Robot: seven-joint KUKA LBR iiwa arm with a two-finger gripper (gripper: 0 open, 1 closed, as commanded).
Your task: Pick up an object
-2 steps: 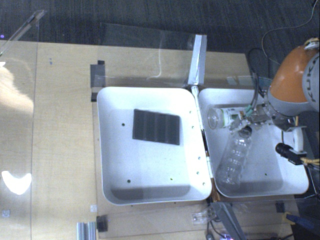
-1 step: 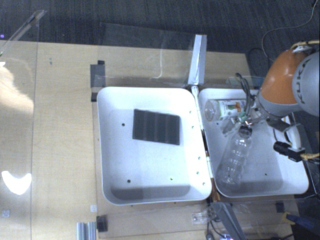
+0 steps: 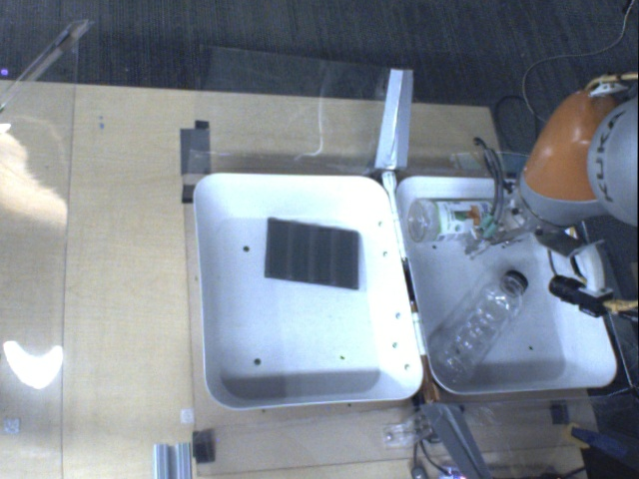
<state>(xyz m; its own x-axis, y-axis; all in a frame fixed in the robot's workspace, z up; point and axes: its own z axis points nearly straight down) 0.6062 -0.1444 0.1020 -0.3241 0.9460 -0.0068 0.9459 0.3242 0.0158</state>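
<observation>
- Tool: positioned over the upper part of the right bin; whether it is open or closed cannot be told.
- Small clear bottle: lies on its side in the right bin's upper left corner, just beside the tool.
- Large clear bottle: lies diagonally mid-bin.
- Left bin: contains a dark flat pad.

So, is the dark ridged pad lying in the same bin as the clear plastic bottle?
No, the dark ridged pad lies in the left bin, while the clear plastic bottle lies in the right bin.
</observation>
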